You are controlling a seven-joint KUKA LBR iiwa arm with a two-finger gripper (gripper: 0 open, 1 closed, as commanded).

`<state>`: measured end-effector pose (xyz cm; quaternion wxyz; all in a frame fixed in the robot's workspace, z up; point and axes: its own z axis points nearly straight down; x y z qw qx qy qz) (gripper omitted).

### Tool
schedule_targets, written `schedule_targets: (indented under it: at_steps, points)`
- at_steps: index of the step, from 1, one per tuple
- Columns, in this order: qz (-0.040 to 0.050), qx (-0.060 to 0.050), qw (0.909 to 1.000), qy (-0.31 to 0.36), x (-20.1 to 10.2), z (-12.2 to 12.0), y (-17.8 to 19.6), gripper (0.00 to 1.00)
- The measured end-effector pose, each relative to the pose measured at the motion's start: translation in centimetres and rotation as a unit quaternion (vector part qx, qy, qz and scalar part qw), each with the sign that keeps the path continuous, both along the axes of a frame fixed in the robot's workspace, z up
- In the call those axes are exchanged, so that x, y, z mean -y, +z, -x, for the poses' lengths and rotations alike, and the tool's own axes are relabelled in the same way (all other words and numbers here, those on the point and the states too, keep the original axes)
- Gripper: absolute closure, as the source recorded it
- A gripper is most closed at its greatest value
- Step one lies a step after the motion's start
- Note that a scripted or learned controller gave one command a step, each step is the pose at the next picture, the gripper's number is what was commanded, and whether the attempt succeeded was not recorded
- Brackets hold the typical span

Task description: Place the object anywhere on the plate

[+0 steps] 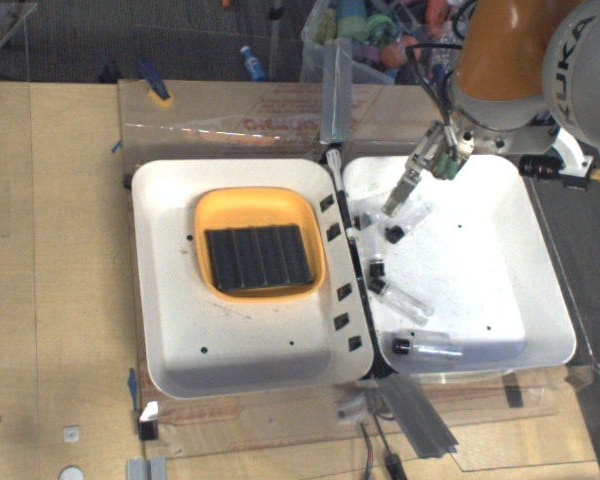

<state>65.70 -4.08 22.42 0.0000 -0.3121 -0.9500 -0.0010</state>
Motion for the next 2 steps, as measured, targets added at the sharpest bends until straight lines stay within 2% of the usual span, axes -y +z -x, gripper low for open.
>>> schedule_targets:
  at_steps: [1,2]
  points:
    - [0.0018,0.003,0.9999,-0.01,8.6,1.3,10.9,0.0]
    - [0.0009,0.002,0.9915,0.13,7.9,1.2,4.9,0.0]
